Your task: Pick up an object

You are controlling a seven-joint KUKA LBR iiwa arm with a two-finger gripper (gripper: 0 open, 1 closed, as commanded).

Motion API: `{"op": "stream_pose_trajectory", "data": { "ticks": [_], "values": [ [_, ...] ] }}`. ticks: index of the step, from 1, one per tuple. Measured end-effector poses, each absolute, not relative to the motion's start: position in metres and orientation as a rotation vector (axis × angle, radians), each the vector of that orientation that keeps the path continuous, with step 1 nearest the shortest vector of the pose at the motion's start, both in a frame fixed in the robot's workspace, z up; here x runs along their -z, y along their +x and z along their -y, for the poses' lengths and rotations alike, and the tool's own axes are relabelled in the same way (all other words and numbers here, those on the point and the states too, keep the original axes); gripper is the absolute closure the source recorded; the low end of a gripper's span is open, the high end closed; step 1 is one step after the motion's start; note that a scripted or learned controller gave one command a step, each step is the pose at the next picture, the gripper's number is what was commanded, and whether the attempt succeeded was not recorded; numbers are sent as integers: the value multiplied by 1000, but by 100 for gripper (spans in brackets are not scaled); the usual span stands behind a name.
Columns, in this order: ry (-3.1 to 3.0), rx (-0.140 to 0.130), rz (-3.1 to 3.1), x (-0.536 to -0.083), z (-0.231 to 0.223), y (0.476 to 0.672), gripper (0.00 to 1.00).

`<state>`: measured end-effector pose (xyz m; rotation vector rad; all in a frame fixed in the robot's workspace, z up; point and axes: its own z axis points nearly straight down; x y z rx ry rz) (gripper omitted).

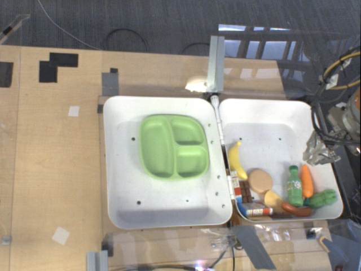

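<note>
Left bin (121, 168): holds one green divided plate (172, 146), lying flat near its middle.
Right bin (265, 114): far half bare; the objects are heaped along its near edge.
Banana (236, 160): against the left wall, long axis running far to near.
Tan disc (260, 180): just right of the banana's near end.
Green bottle (294, 185): upright or nearly so, right of the disc.
Carrot (306, 181): just right of the bottle and touching it or nearly so, long axis far to near, top end toward the claw.
Green pepper-like piece (322, 198): near-right corner, beside the carrot's near end.
Red sausage-like piece (296, 210): lying left to right along the near wall.
Gripper (320, 154): at the right bin's right wall, low over the rim; grasp state cannot be told from this view, and nothing is seen between its tips.
Key relation: the carrot lies just near and slightly left of the gripper, closest of all objects; a short move toward the near side would bring the claw over its top end.
Risk, as judged: bottle and carrot crowd each other, so a grasp across the carrot's width may catch the bottle.
</note>
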<state>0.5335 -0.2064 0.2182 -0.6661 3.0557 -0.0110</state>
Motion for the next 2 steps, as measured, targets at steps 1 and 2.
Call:
{"op": "stream_pose_trajectory", "data": {
  "ticks": [1,2],
  "values": [
    [-902,6,-2997,-94,195,527,100],
    [-1381,9,-2812,-135,206,516,100]
  ]
}}
